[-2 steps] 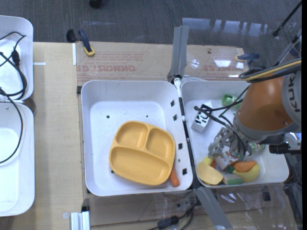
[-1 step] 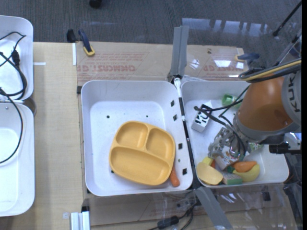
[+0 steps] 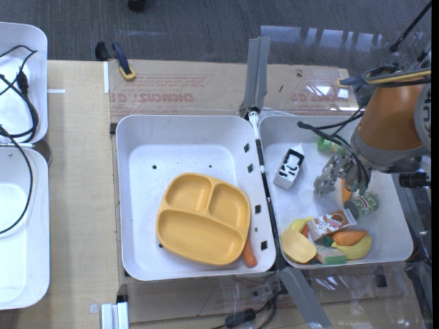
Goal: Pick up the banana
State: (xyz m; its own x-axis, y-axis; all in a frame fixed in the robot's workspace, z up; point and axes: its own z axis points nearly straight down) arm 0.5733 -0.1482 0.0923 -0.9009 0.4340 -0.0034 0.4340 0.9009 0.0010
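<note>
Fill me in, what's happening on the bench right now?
The arm has reached into the right bin, and its gripper hangs over the middle of the bin with nothing seen between its fingers. The banana lies near the bin's front edge, in a pile of toy food, apart from the gripper. The left bin holds a yellow divided plate.

A yellow divided tray [image 3: 204, 218] lies in the left bin [image 3: 137, 184], a small carrot [image 3: 249, 256] beside it.

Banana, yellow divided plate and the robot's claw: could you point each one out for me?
banana [image 3: 359, 248]: camera view, its curved yellow body.
yellow divided plate [image 3: 199, 236]: camera view, its large compartment.
gripper [image 3: 337, 179]: camera view, between the fingertips.
</note>
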